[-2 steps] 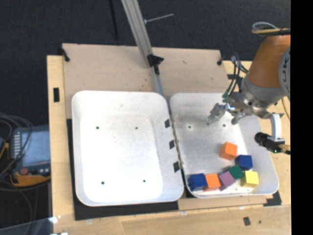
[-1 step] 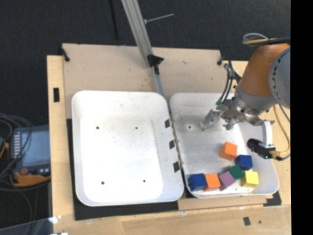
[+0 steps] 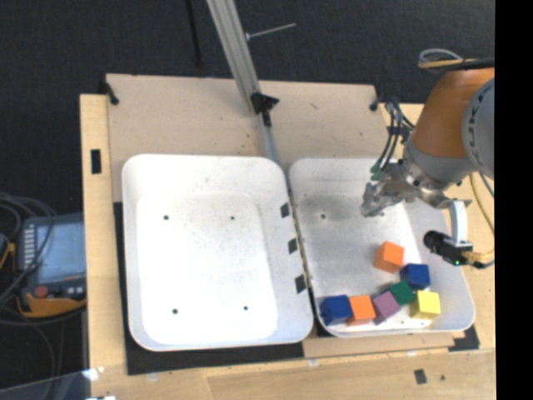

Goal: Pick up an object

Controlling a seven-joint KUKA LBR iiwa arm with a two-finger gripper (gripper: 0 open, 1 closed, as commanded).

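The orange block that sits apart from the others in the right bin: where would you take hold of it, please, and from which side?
Probably from straight above. The orange block sits apart from the cluster, with bare bin floor on its left and far sides. Close the gripper across two opposite flat side faces, turned to match the block's slight tilt, keeping the fingers clear of the blue block just beside it.
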